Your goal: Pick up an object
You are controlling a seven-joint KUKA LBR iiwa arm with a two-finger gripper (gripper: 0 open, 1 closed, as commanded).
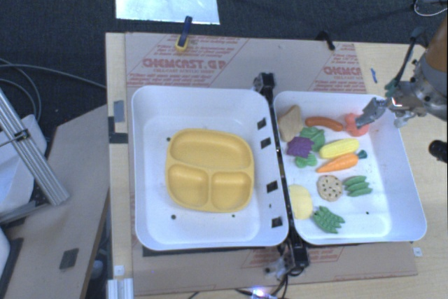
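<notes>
The right bin (pixel 402 182) holds several toy foods. Among them are a tan piece (pixel 289 122), an orange-red sausage (pixel 323 124), purple grapes (pixel 299 146), a corn cob (pixel 339 148), a carrot (pixel 337 163), a cookie (pixel 327 187), green pea pods (pixel 357 184), a pale yellow fruit (pixel 301 202) and a green leafy piece (pixel 327 219). A small red-pink piece (pixel 353 122) lies at the bin's back. My gripper (pixel 382 110) hangs over the bin's back right corner, just right of that red-pink piece and close to it.
In the left bin (pixel 150 150) sits a yellow divided plate (pixel 210 169). A black hinge strip (pixel 274 157) runs between the bins. Both rest on a cardboard sheet (pixel 210 59). A metal frame (pixel 24 150) stands at the left.
</notes>
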